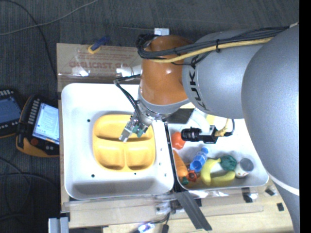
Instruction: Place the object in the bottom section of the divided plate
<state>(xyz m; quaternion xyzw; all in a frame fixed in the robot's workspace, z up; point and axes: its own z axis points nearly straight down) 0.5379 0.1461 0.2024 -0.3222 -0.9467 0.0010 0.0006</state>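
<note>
Reaching in from three o'clock, arm (233, 67) bent down over the left bin (73, 130). Jaws poised over the divided plate (124, 149) at its one o'clock edge, pinching a small green object (140, 129) between the tips.

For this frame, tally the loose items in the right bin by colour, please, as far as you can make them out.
Right bin, partly hidden by the arm:
Orange: 2
Blue: 1
Yellow: 1 (banana shape)
Green: 1
Grey: 1
Total: 6 clearly seen; small red and green bits by the front orange one are too unclear to count.
</note>
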